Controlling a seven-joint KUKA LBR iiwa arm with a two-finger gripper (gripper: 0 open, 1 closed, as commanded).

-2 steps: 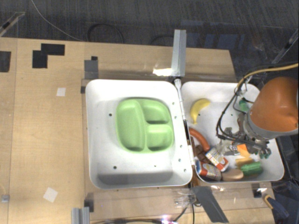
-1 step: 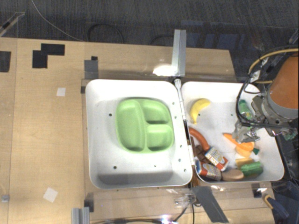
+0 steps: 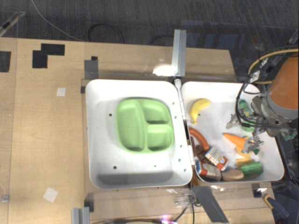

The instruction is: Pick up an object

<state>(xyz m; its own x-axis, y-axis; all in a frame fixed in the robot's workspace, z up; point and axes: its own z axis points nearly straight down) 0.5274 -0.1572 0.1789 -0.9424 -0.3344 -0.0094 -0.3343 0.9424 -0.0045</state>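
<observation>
- Bins: green tray fills the left one; toys crowd the right, so neighbours could be knocked.
- Gripper: low over the carrot; grip state cannot be told; may miss.
- Banana: apart, safest.

Overhead view of two white bins. The left bin holds a green divided tray. The right bin holds a banana, a carrot and mixed play food (heaped along its near edge). The gripper hangs just beside the carrot.
</observation>
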